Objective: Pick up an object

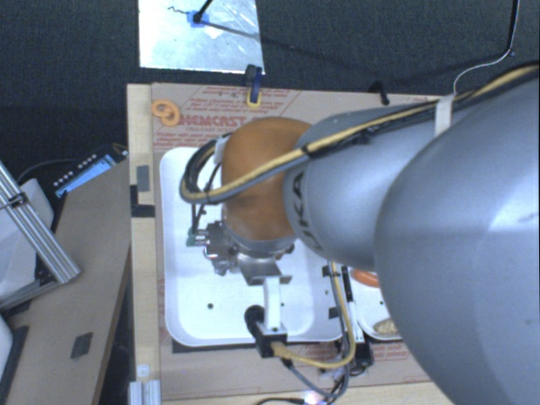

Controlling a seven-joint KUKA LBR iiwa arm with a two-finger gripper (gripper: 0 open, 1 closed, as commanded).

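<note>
The arm [380, 192] hangs low over the left bin [181, 310]; I cannot tell how the jaws stand. An orange thing [364, 278] peeks out in the right bin [384, 332], mostly hidden, so its weight and best hold are guesswork.

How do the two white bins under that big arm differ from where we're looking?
The left bin shows most of its white floor and its rounded rim, while the right bin peeks out as a small patch beneath the grey arm. The left bin's visible floor is bare white apart from small dark dots; the right bin holds something orange and a pale object. Both are shallow, white, and sit side by side.
</note>
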